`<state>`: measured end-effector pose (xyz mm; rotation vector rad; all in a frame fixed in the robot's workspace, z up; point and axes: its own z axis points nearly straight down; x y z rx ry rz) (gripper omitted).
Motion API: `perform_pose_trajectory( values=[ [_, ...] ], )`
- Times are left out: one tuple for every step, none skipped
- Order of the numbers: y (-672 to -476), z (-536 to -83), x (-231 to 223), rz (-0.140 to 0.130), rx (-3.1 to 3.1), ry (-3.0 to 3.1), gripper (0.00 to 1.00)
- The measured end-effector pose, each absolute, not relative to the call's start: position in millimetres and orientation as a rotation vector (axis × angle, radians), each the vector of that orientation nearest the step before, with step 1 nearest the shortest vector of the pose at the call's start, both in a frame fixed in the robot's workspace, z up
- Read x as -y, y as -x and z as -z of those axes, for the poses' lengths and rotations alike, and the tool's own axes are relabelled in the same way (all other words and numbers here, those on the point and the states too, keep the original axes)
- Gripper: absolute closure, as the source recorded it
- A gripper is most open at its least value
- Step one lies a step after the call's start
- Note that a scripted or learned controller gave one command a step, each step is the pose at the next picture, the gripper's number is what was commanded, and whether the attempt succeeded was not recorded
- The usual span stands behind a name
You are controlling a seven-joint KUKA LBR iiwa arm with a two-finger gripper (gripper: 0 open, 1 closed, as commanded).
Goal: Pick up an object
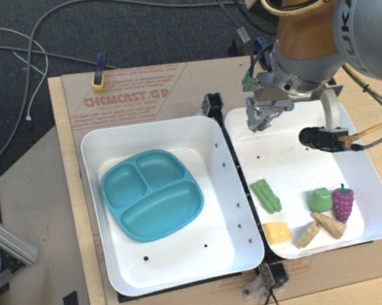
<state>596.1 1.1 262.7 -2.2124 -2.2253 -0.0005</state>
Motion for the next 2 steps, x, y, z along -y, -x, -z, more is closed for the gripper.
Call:
perform_pose_trajectory(
  values=[
    [-583.8,-245,-44,-0.003,2.223,2.213,1.0],
    [-578.6,-230,-91,-0.004,2.224,2.212,1.0]
  ],
)
